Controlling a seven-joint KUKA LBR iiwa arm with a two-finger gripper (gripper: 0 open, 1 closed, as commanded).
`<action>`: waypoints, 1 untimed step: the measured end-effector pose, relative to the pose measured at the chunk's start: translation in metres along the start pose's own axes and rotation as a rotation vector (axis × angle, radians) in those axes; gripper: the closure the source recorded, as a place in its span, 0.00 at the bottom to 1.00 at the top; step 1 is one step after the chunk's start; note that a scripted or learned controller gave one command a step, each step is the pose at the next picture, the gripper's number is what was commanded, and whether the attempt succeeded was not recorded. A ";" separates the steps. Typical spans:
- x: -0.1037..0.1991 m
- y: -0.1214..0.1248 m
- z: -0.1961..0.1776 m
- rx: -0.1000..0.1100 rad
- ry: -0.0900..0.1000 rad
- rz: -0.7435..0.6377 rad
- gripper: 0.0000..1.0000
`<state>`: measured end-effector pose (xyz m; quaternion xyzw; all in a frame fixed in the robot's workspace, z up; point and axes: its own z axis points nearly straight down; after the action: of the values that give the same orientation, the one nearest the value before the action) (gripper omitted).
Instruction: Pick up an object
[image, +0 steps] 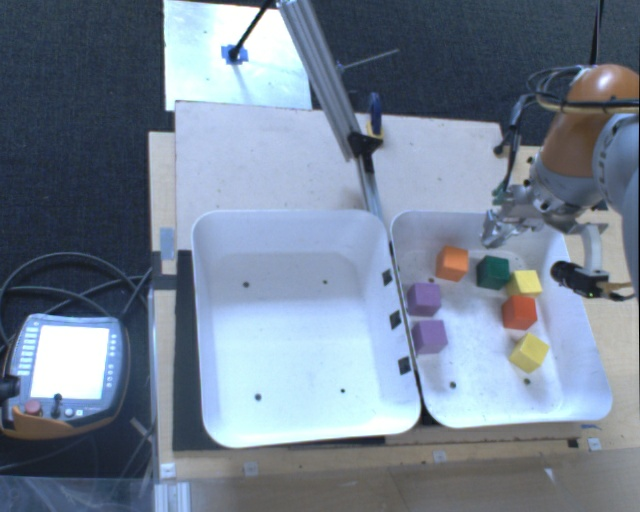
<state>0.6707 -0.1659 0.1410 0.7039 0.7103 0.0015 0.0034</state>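
The right bin (570, 400) holds several small cubes. An orange cube (452, 263) lies at the back, with a green cube (492, 272) to its right and a yellow cube (524, 283) beside that. A red-orange cube (519, 312) and another yellow cube (529, 352) lie nearer the front right. Two purple cubes (424, 297) (430, 335) sit by the bin's left wall. My gripper (495, 232) hangs over the back of this bin, just above and behind the green cube. Nothing shows between its tips.
The left bin (215, 300) stands beside the right one. A slanted metal bar (330, 85) with a clamp crosses the board behind the bins. A teach pendant (62, 375) with cables lies at the far left, off the bench.
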 end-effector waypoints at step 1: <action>0.007 0.009 -0.052 -0.002 0.001 0.002 1.00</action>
<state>0.6790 -0.1585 0.1926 0.7047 0.7095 0.0023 0.0038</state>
